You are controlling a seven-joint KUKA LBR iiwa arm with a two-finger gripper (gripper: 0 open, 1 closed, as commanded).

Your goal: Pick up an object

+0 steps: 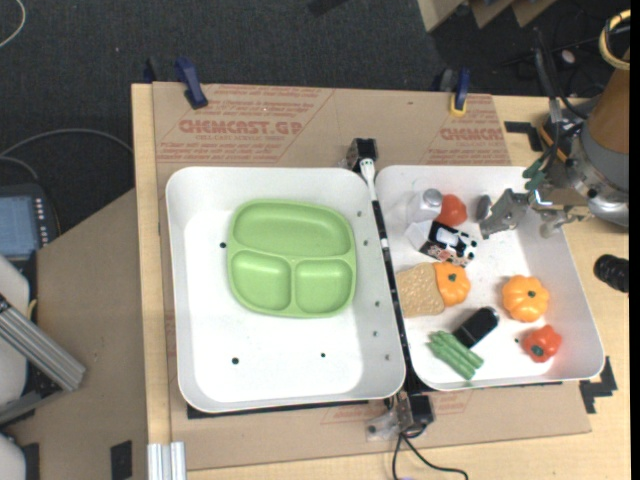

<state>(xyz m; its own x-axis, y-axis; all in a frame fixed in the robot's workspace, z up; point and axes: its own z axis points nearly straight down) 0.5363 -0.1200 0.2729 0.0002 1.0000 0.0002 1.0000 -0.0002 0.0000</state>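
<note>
Camera view, single frame. From my station I log two white bins side by side on the table [150, 268]. The left bin [200, 368] carries a green divided plate [290, 258]. The right bin [580, 308] carries the candidate objects: a red-orange ball [453, 210] beside a small silver piece [430, 203], a black-and-white toy [450, 240], a tan cracker-like slab [420, 290] touching a small orange pumpkin [452, 284], a larger orange pumpkin [525, 298], a black block [477, 325], a green bundle [455, 354] and a red pepper [541, 342].

The arm [600, 158] enters from the right, and the gripper [500, 213] sits over the upper part of the right bin, just right of the ball and the black-and-white toy. I cannot tell whether it is apart or together; the metal parts blur into each other. I see nothing between them, so I judge that no object has been picked yet.

Risks, my judgement:
- Ball, silver piece and toy crowd together near the gripper. A descent here may straddle two items or nudge one aside.
- The ball is round and would likely roll off a shallow pinch.
- The bin's back rim lies close; a slightly offset approach could strike it.
- The slab lies flat and gives little edge to grip.
</note>
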